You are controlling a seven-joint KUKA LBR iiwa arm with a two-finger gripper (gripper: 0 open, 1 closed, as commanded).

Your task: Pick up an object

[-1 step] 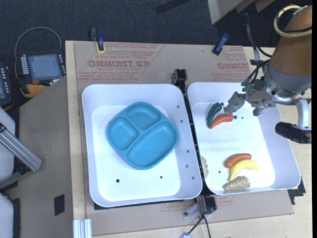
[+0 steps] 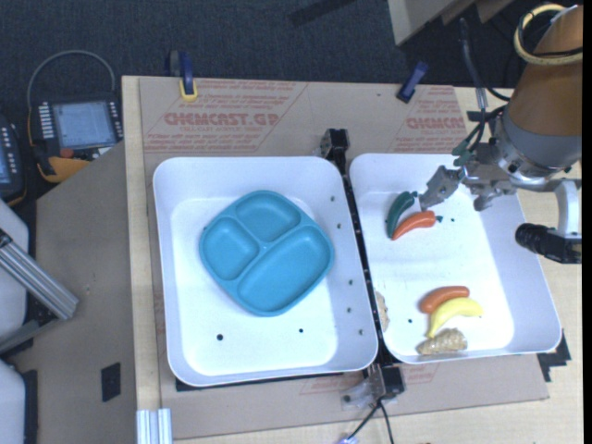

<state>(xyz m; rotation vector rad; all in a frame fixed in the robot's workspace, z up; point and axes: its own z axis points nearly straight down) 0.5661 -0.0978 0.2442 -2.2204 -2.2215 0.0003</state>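
In the right bin [image 2: 518, 276] a toy carrot [image 2: 413, 221], orange with a green top, lies near the upper left corner. Lower down, an orange sausage-like piece [image 2: 444, 296], a yellow banana [image 2: 454, 313] and a beige lump [image 2: 442, 343] sit close together. My gripper [image 2: 462, 191] hangs over the upper part of this bin, just right of the carrot. Its fingers stand open and spread, with nothing between them. The left finger [image 2: 437, 187] is close to the carrot's green top.
A blue divided plate [image 2: 266, 251] lies in the left bin [image 2: 185, 340]. Black clips [image 2: 334, 142] sit at the seam between the bins. The arm's orange band [image 2: 550, 63] and grey wrist rise at the upper right. A pendant [image 2: 79, 123] lies off the bench at the left.
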